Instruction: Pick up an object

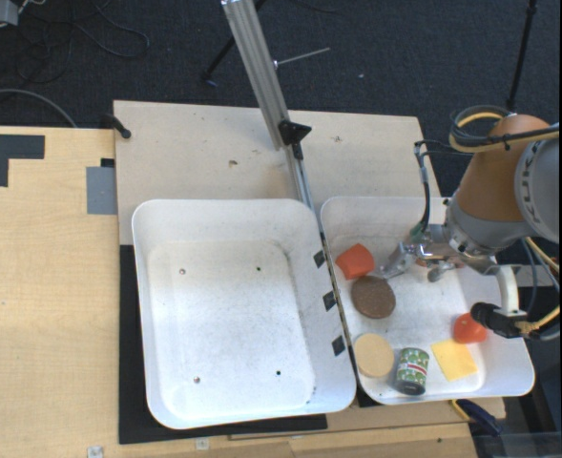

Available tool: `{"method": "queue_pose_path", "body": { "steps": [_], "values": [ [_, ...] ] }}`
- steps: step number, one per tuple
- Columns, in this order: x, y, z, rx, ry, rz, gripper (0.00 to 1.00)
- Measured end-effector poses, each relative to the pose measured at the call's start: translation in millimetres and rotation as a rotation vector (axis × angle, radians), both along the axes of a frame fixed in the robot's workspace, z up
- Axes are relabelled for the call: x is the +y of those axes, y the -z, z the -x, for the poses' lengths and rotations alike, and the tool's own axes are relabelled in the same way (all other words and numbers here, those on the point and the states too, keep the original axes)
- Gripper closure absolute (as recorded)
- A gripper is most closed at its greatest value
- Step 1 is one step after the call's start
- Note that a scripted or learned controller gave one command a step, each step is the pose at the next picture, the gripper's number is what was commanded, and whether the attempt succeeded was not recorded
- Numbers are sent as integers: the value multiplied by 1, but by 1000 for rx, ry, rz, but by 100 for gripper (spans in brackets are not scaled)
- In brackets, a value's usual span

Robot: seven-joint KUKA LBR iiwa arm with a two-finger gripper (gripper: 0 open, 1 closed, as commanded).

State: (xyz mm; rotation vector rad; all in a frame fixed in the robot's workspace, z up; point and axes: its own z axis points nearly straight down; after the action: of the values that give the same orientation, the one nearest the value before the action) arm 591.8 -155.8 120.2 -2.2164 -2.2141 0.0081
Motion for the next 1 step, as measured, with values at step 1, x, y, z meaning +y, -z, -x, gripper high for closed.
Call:
{"method": "queue_pose_path", "body": {
  "steps": [1],
  "values": [
    [0, 26, -2, -12, 2, 2, 0]
  ]
}}
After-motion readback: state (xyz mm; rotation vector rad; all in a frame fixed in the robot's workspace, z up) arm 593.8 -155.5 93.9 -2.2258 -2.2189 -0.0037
